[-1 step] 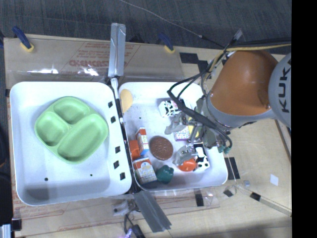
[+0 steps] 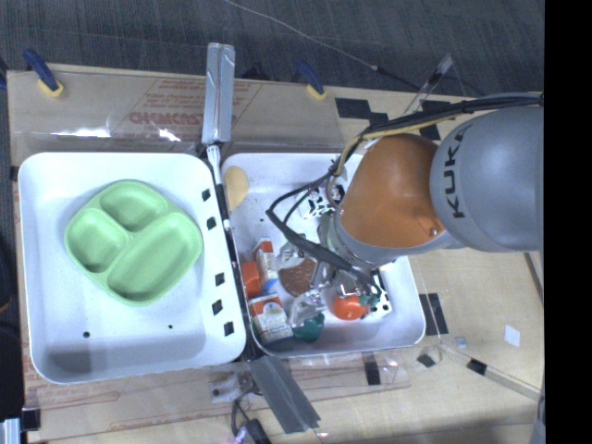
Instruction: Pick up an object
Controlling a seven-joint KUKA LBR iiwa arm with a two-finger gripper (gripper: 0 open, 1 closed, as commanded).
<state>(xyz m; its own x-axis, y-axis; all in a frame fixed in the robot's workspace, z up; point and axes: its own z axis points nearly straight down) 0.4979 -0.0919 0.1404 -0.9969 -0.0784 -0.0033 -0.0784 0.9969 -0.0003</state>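
Claw lowered into the cluttered right bin

A green plate (image 2: 134,239) is seen in the left bin (image 2: 55,340); in the right bin (image 2: 407,317) small things are heaped — a tan ball (image 2: 237,187) at the back, cartons (image 2: 264,294) at the left wall, an orange ball (image 2: 348,307) near the front. The claw (image 2: 319,289) is set among them below the arm (image 2: 444,188) — its opening cannot be told.

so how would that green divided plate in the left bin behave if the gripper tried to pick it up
The green divided plate looks like moulded plastic, so probably stiff and light. It lies flat with low rounded rims, so the fingers would likely struggle for purchase. Pushed, it should slide across the left bin rather than tip.
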